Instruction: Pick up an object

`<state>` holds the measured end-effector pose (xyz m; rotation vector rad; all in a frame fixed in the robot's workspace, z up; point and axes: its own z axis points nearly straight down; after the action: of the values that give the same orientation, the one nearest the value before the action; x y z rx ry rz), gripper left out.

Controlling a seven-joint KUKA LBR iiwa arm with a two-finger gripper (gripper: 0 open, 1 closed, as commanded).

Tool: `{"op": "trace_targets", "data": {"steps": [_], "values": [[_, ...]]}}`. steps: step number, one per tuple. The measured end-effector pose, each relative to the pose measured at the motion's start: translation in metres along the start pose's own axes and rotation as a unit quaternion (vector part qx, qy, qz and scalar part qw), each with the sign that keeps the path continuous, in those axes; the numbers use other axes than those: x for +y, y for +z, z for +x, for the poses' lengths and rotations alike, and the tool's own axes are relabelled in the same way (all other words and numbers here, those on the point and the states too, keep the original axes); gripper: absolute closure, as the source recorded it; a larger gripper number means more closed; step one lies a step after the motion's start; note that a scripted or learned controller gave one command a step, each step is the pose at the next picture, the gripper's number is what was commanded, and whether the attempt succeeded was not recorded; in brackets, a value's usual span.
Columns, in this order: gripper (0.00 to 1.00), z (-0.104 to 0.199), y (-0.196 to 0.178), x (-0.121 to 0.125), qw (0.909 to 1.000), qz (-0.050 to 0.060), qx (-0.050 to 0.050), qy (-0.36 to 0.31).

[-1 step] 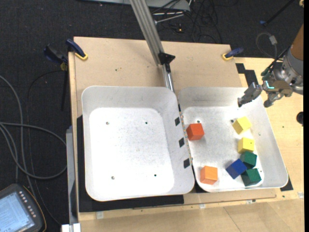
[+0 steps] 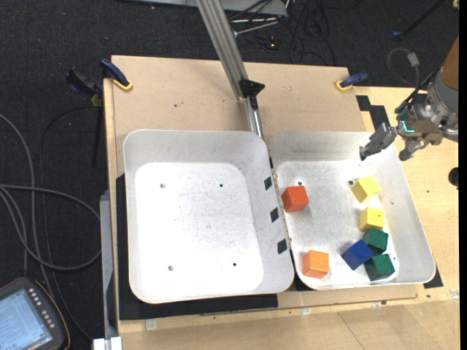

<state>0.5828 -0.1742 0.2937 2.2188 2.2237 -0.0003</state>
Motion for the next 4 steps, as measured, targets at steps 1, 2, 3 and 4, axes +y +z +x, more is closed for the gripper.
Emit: {"op": "trace_targets", "data": {"steps": [1,2,3,4], "values": [[0.0,0.007,0.051,0.007,1.0,0.002,0.0,0.0],[0.0,0.003,0.114,0.008,1.0,0.003,0.001,0.001],[0.0,0.003,0.177,0.013,1.0,0.003,0.001,0.001],[1.0,0.002,0.162,0.015,1.0,-0.001,0.0,0.001]]}}
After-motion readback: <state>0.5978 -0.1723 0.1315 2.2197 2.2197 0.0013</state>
